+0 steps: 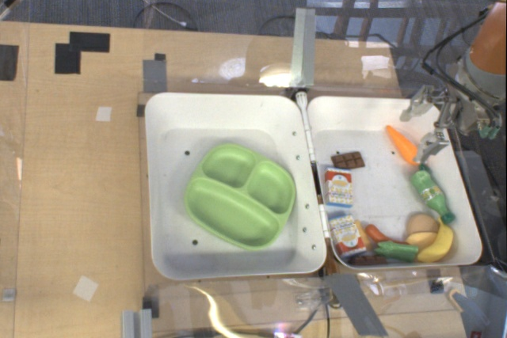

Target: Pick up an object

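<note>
Hiding half-cropped: gripper (428, 125) above bottle (430, 193)

One fixed camera looks down at a slant from above the bench (71, 170), far enough off to take in both white bins. The left bin (158, 170) sits mid-frame, the right bin (467, 241) just beside it, floor beyond them.

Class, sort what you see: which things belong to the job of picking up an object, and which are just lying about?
Belong to the job:
tool
carrot
green bottle
banana
chocolate bar
two small cartons
right bin

Just lying about:
green divided plate
left bin
black markers on the bench
</note>
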Action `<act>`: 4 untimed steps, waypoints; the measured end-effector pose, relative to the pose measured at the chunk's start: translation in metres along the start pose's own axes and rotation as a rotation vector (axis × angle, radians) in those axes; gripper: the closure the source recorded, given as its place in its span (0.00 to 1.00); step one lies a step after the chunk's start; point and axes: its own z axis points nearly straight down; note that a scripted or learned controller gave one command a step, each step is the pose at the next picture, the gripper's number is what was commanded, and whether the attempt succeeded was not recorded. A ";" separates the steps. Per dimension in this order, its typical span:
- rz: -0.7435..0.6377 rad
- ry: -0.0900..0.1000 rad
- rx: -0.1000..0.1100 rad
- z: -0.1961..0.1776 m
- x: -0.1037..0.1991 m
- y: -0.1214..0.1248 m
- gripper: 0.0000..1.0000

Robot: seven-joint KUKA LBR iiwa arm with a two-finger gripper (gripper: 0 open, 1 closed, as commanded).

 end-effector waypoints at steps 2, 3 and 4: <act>0.016 -0.018 0.004 0.104 -0.038 -0.013 1.00; 0.015 -0.017 0.004 0.105 -0.038 -0.012 0.00; 0.028 -0.002 0.000 0.121 -0.028 -0.003 0.00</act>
